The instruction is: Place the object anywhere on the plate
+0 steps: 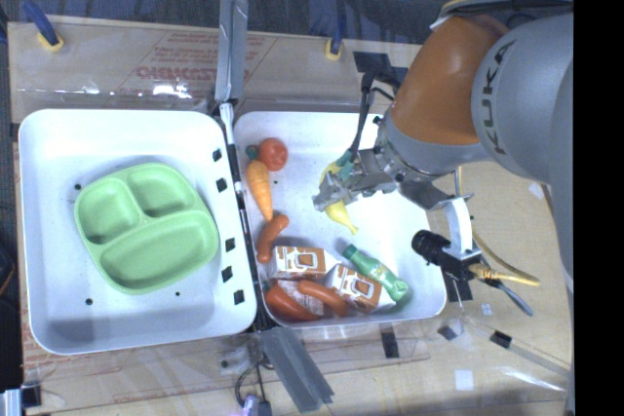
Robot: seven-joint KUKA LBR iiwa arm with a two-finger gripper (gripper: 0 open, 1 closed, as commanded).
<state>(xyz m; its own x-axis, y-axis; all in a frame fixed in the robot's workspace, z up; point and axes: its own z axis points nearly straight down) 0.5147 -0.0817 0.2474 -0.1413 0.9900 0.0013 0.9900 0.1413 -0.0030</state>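
A: Where is the gripper (341, 188)?

B: Over the middle of the right bin (419, 239), hanging from the grey arm (507, 93) that comes in from the right; a yellow banana (341, 212) sits between its fingers, pinched at the upper end, its lower tip pointing toward the near side.

A: And the plate?

B: The green divided plate (146, 224) lies in the left bin (58, 307), well apart from the banana.

A: What lies in the right bin?

B: A tomato (273, 153) at the far left corner; a carrot (259, 189) just near of it; a sausage (270, 236) below that; two small cartons (297, 260) and a green bottle (375, 273) along the near wall, with a red pepper (292, 304) under them.
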